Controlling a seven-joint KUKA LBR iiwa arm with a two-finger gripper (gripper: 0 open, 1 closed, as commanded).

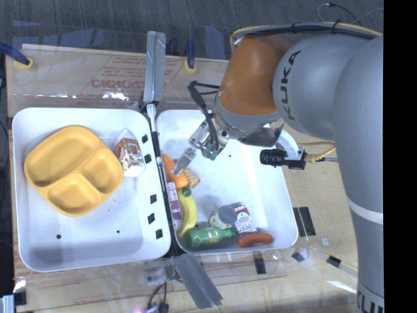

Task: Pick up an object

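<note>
My gripper (183, 162) hangs low over the left side of the right bin (277, 181), pointing down and to the left. Its tip sits right beside an orange carrot (169, 166) that lies against the bin's left wall. A small tan piece (192, 180) lies just below the tip. Further toward the front lie a yellow banana (187, 212), a green bottle (208, 237), a grey can (224, 216), a red-and-white packet (244, 220) and an orange-red sausage (255, 240). I see nothing held in the gripper.
The left bin (78, 246) holds a yellow divided plate (73, 168) and a small brown-and-white carton (129, 154) near the divider. A thin red wrapper (173, 199) lies along the right bin's left wall. The arm's bulk covers the right bin's back right part.
</note>
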